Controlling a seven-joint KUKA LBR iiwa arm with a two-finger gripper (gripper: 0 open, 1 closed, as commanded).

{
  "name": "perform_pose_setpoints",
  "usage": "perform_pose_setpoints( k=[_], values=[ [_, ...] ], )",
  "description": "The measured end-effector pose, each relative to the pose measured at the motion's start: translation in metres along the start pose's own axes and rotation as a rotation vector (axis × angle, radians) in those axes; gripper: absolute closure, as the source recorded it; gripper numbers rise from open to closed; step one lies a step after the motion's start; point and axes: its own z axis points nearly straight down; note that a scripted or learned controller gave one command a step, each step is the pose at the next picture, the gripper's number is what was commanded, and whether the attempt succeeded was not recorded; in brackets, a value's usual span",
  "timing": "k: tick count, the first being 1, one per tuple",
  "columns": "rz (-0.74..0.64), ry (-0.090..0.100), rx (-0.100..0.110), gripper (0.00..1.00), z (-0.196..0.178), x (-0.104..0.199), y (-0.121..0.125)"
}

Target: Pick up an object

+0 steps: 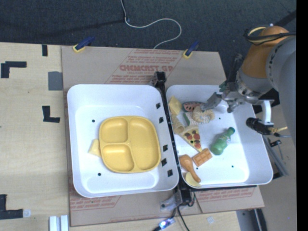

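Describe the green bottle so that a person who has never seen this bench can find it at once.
Start from the right bin, the one without the yellow divided plate. The green bottle lies on its side near the middle of that bin, right of the toy food piled along the bin's left wall. It is the only green thing there, and it lies apart from the pile.

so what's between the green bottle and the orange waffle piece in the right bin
Nothing: in the camera view the green bottle and orange waffle piece lie almost touching, with at most a sliver of bare right bin floor between.
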Motion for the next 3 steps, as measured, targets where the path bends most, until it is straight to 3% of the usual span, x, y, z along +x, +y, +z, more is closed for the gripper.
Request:
perform_pose_setpoints(
  k=[1,2,3],
  values=[
    [-0.001,-0.004,-0.02,0.0,0.01,-0.001,0.006],
    [-0.002,-0.002,-0.019,1.0,0.003,0.001,0.006],
    [0.0,0.0,-0.006,1.0,-0.044,0.006,0.001]
  ],
)
